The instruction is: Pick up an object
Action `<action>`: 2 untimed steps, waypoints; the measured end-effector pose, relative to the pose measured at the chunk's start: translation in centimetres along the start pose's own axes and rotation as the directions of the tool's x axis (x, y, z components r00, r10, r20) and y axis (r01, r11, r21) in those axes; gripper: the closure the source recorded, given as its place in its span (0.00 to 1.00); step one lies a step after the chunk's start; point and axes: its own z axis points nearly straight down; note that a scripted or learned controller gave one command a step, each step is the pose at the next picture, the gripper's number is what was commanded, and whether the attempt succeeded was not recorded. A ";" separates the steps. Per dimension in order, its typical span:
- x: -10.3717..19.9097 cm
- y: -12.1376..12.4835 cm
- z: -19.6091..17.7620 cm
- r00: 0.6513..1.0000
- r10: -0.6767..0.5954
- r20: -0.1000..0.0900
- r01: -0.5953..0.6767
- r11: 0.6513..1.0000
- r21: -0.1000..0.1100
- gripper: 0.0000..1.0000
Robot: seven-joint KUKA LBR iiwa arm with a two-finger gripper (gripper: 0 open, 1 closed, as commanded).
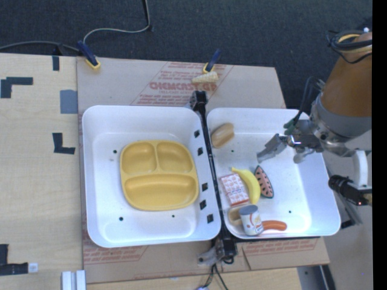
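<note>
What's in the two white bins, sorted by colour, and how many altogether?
Yellow: 2, tray, banana
Tan: 1, bread roll
Red or orange: 3, packet, watermelon slice, sausage
White: 1, cup
Total: 7

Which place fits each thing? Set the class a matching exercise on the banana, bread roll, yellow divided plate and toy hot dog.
Things:
1. banana
2. bread roll
3. yellow divided plate
4. toy hot dog

Places:
A. left bin, middle
B. right bin, near front edge
C. right bin, back left corner
D. right bin, between the red-and-white packet and the watermelon slice

Pairs: 1-D, 2-C, 3-A, 4-B
</note>
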 end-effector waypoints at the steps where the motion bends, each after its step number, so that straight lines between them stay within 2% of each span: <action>1: -0.5 5.2 15.0 1.000 0.001 -0.001 -0.001 1.000 0.005 0.00; 2: 0.4 4.6 19.3 1.000 0.002 0.002 -0.002 1.000 -0.006 0.00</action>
